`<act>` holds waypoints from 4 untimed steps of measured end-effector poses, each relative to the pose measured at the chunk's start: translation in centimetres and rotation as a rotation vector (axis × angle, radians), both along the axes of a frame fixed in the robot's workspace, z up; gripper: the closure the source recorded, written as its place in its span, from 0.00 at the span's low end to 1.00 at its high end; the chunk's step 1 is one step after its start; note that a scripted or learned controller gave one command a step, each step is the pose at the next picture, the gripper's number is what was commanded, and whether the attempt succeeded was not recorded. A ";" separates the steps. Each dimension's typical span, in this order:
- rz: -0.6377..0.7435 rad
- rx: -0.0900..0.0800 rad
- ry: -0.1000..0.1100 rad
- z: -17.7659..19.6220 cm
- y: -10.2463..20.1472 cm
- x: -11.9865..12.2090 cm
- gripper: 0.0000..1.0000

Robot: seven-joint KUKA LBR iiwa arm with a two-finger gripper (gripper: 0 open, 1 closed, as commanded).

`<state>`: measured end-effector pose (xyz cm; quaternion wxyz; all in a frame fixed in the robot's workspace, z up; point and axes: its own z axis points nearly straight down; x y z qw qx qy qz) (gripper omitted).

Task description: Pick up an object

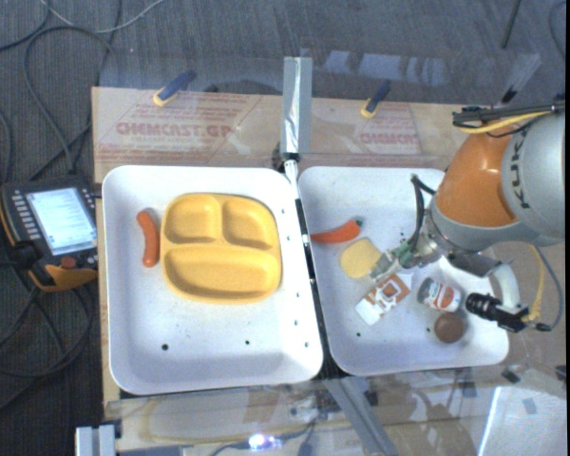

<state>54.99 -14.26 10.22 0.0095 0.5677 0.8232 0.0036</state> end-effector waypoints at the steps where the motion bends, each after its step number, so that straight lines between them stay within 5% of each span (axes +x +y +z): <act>1: 0.025 0.003 0.018 14.4 4.6 4.3 1.00; 2: 0.380 0.001 0.020 8.2 7.0 2.7 1.00; 3: 0.106 0.002 0.020 13.3 7.8 7.9 1.00; 4: 0.388 0.000 0.021 8.5 5.9 2.5 1.00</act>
